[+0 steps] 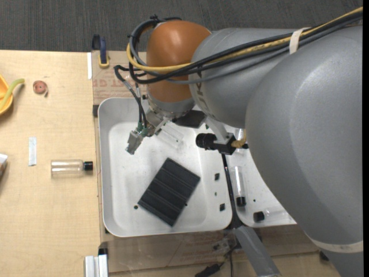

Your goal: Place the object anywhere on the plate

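Lying flat at lower centre, the black ribbed plate sits tilted on the floor of the left white bin. Pale wooden bench stretches left, carrying a clear vial. Up above the plate hangs the gripper, but whether it grips anything, I cannot tell.

grey arm, orange band, black and yellow cables

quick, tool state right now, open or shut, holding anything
tool: cannot be told from this view; it sits over the upper left of the left bin, above the black ribbed block.
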`<action>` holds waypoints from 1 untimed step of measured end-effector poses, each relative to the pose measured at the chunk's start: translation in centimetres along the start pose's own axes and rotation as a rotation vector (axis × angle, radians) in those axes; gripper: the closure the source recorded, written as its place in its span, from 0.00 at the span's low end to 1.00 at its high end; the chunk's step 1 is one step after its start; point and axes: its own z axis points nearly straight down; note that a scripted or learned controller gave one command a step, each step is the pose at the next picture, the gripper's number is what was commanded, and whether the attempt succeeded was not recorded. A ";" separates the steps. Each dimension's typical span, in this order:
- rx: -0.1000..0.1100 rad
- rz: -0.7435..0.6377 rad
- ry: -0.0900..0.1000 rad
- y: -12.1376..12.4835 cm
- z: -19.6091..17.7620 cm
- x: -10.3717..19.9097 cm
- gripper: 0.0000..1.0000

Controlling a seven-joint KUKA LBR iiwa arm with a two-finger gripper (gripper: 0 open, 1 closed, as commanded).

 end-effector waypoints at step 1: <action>-0.002 -0.277 -0.003 -4.9 -15.8 -1.2 0.00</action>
